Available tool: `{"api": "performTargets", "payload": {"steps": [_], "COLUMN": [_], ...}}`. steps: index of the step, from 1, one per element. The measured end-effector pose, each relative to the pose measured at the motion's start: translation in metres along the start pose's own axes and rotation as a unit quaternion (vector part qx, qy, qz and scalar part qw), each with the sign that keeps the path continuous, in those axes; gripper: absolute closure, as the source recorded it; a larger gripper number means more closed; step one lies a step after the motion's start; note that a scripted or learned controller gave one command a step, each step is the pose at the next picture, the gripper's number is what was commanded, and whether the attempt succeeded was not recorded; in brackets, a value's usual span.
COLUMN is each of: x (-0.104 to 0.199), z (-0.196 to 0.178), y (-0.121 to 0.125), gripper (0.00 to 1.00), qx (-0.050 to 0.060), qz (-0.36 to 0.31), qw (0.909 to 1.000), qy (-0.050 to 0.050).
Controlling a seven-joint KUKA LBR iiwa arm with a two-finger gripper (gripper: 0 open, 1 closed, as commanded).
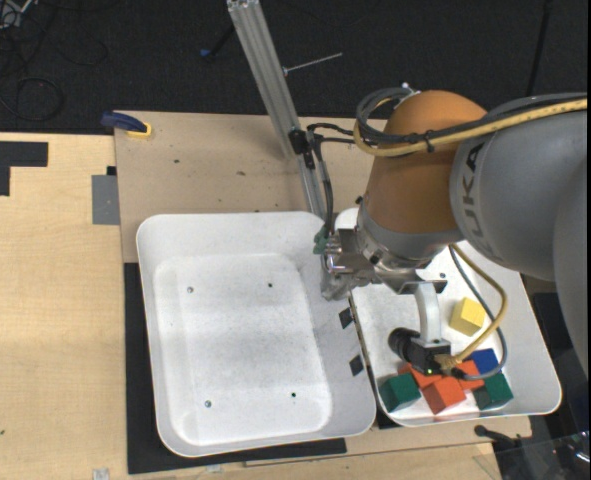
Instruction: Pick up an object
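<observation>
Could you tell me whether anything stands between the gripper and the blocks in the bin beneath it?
Nothing visible does. The gripper hangs over the bin's far end. The yellow block, blue block, orange block and green block lie toward its near end, with bare floor between.

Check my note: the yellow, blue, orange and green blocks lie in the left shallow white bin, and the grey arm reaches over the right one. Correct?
No. The camera view shows the yellow block, blue block, orange block and green blocks lying in the right shallow white bin, not the left. The grey arm does reach over that bin.
</observation>
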State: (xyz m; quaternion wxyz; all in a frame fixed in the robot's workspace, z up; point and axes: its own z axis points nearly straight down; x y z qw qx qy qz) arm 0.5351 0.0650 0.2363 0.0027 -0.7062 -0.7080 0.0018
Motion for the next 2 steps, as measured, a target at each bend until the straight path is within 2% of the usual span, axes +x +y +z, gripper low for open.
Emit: {"api": "performTargets", "payload": {"steps": [1, 2], "x": [0.0328, 0.0304], "z": [-0.0028, -0.0029], "y": [-0.0230, -0.0219], "gripper": [1.00, 0.00], "qx": [0.000, -0.001], "qz": [0.000, 0.003], "qw": [1.0000, 1.0000], "qy": [0.000, 0.000]}}
